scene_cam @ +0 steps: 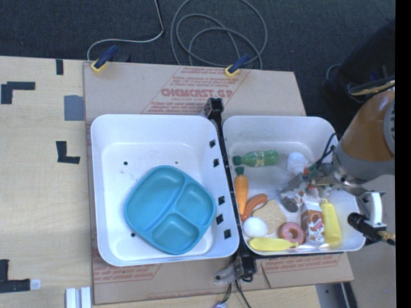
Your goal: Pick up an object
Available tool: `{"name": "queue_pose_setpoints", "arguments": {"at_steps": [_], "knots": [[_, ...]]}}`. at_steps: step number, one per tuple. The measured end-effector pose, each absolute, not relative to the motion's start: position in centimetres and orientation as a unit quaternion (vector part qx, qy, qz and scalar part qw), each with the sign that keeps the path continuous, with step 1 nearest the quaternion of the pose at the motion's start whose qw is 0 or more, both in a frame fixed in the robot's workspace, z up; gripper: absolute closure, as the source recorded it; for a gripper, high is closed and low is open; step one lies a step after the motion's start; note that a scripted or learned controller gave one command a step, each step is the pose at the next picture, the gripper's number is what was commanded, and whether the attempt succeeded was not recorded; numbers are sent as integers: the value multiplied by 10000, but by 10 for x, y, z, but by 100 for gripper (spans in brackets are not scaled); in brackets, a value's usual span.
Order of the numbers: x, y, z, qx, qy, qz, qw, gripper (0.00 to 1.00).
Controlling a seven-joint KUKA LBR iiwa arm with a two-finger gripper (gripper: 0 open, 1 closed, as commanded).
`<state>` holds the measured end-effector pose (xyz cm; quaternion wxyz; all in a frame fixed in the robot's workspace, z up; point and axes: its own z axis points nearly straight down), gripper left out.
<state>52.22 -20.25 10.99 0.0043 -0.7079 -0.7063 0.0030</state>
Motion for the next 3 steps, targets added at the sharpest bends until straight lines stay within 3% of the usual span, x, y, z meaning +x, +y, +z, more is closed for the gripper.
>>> {"name": "queue_pose_setpoints", "arguments": {"at_steps": [1,2,3], "knots": [[504,-183,88,-7080,-7062,-19,-59,0],[507,-180,100,-7065,-7077,-48,-25,100],[517,-180,108,-7066,-7076,2,3,100]]}}
